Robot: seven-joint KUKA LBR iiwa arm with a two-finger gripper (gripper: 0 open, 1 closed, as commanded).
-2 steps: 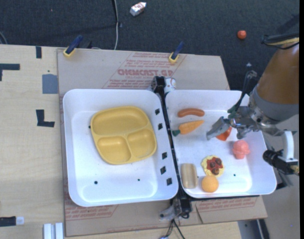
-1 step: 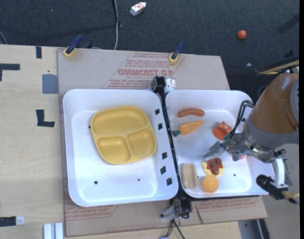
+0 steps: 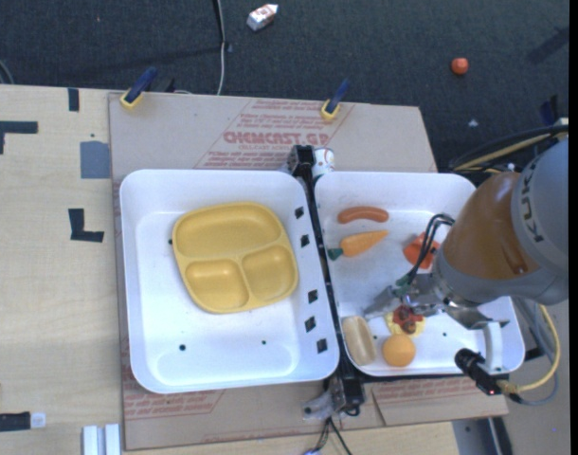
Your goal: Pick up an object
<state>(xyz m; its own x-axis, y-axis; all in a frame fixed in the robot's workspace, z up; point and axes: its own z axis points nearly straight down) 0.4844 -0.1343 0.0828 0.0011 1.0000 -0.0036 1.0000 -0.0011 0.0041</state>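
I see arm (image 3: 516, 240) reaching in from right over right bin (image 3: 460, 186). Gripper (image 3: 404, 303) low near bin's near side, just above small yellow-red item (image 3: 404, 322) and orange ball (image 3: 398, 351). Bun (image 3: 357, 339) left of ball. Hot dog (image 3: 363, 216) and carrot (image 3: 361, 244) farther back. Left bin (image 3: 137, 254) holds yellow divided plate (image 3: 236, 256).

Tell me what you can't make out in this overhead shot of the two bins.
- Pincer, camera view: small and dark against clutter, so open or shut cannot be told.
- Small yellow-red object under it: too small to identify.
- Red item: partly hidden by the arm.
- Right bin: far side covered by the arm.
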